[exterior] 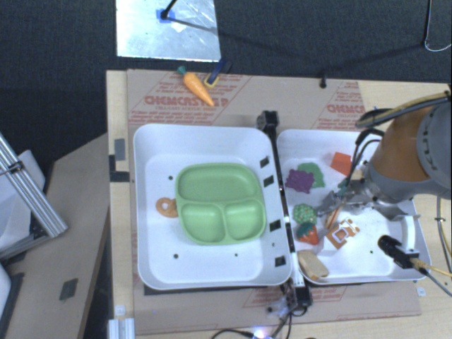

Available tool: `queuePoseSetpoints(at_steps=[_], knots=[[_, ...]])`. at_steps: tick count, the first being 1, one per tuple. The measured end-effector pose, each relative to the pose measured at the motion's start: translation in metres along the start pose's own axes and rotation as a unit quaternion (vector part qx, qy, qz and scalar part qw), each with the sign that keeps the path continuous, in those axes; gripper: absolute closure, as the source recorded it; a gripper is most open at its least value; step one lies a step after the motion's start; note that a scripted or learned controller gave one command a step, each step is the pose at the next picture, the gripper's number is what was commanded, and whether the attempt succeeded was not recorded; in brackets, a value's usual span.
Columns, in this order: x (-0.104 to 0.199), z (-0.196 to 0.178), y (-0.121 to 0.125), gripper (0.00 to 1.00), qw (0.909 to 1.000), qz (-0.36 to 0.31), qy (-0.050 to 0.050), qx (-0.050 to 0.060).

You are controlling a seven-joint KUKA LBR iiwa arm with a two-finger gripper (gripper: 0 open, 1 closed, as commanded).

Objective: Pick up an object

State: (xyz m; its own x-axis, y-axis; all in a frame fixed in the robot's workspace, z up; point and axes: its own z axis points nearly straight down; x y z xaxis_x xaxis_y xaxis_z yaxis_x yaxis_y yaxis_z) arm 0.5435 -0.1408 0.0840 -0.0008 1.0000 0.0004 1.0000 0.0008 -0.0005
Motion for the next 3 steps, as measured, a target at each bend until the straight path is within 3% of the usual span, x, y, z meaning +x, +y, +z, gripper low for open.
queuePoseSetpoints(at_steps=[1,3], knots=[[0.000,-0.011,0.001,1.00,1.0000,0.000,0.000,-0.002],[-0.006,-0.122,0.003,1.00,1.0000,-0.002,-0.001,-0.004]])
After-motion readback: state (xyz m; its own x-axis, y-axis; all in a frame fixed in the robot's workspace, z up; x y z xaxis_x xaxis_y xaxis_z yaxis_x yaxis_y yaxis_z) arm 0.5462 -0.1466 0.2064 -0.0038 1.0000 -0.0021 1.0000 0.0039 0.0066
